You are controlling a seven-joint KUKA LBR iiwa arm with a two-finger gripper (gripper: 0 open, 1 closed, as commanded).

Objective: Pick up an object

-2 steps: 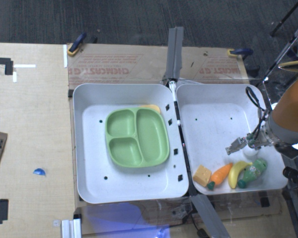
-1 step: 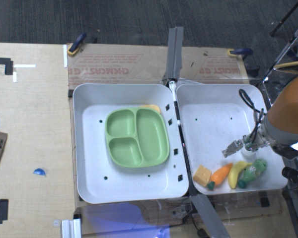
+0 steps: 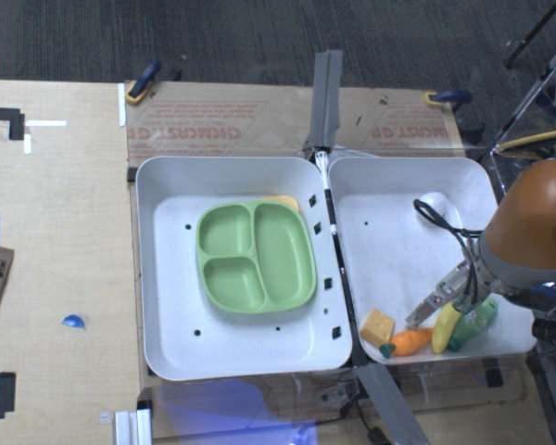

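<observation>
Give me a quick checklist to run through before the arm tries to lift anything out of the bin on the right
1. Tool down in the right bin: ok.
2. Tool over the toy cluster at the near wall: ok.
3. Object seen between the tool's fingers: cannot tell.
4. Targets separated: not ok; yellow piece, green piece and orange piece touch.
5. Tan block free of the pile: cannot tell.
6. Green tray lies in the left bin, out of the way: ok.
</observation>
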